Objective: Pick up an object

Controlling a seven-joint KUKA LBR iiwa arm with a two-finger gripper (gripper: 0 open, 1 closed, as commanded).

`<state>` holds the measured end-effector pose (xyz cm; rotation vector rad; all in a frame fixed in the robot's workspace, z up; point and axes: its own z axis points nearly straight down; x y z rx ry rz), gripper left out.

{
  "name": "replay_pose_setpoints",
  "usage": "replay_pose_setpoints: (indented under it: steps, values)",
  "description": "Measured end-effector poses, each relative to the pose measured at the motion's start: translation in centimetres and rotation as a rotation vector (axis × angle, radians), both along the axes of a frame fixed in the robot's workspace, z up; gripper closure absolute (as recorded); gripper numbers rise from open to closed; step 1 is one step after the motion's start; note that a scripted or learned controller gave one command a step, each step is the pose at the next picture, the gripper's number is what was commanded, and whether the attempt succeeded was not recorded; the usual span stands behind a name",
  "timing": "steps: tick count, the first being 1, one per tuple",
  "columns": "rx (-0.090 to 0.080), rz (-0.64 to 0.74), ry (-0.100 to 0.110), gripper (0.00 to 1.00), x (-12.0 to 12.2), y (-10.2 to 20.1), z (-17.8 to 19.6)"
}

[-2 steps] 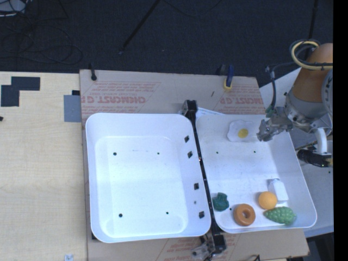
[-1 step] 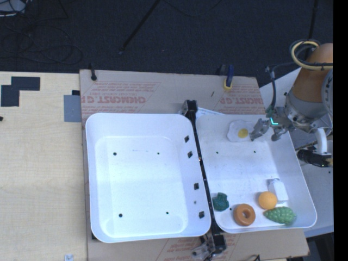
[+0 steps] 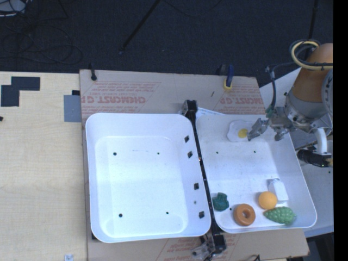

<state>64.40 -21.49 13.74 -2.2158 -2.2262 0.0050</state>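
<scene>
Donut [image 3: 244,215], orange ball [image 3: 267,200] & green bits crowd right bin's [image 3: 304,189] near edge; gripper [image 3: 266,128], fingers spread & empty, sits by fried egg [image 3: 239,131] at far edge — flat, prob slips.

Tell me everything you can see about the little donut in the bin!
The donut is a small ring with a hole in the middle, brownish orange and glossy, like a plastic toy. It lies flat near the front edge of the right bin. A dark green toy sits to its left, an orange ball to its right; it looks apart from both. The gripper is far off, near the bin's back.
</scene>
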Motion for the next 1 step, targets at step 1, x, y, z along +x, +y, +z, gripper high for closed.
replay_pose_setpoints:
  steps: [1]
  values:
    - [0.003,0.001,0.003,0.0,-0.1,0.38,-5.32]
